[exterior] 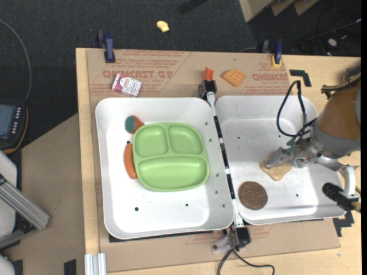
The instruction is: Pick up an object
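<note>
A: Where is the gripper (282, 160)?

B: Low in the right bin (304, 202), reaching in from the right. Its tip is right over a tan, flat, bread-like piece (274, 170) that lies on the bin floor, left of the middle.

A: Is it pinching that piece?

B: I cannot tell. The fingers merge with the piece from this angle, and whether they are spread or pressed together is not clear. The piece looks to be lying on the floor of the bin.

A: How does the piece look?

B: Pale tan, roughly oblong, with soft uneven edges, like a slice of toy toast. Part of it is hidden under the gripper's tip.

A: Anything else in that bin?

B: A round brown disc (253, 195), like a cookie, near and slightly left of the tan piece, apart from it.

A: And the left bin (114, 199)?

B: A green divided plate (170, 156) sits in it. An orange sausage-like toy (129, 161) lies against the plate's left edge, and a small teal-and-red thing (134, 123) sits at its far left corner.
</note>
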